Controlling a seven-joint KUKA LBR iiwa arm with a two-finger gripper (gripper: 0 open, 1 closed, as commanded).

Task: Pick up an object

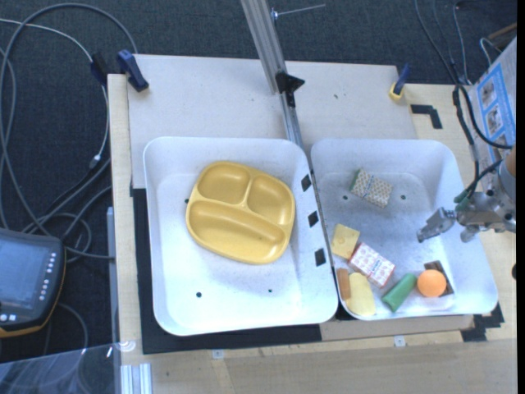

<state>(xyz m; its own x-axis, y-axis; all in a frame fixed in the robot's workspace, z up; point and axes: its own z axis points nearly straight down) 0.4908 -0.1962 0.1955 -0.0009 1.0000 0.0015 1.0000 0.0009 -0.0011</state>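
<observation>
My gripper (449,230) hangs over the right side of the right bin (410,158), open, with nothing between its fingers. Just below it lies an orange ball (431,283) on a small brown piece (437,266). A green block (399,292) lies to the ball's left. Further left are a red-and-white patterned box (372,263), a yellow wedge (345,240), a pale yellow oblong piece (362,295) and a small orange piece (344,281). A grey-and-tan patterned block (371,187) rests near the bin's back.
The left bin (164,245) holds a yellow divided plate (240,212). A metal post (267,35) rises behind the seam between the bins. Cables and a handheld screen (25,277) lie off the bench to the left.
</observation>
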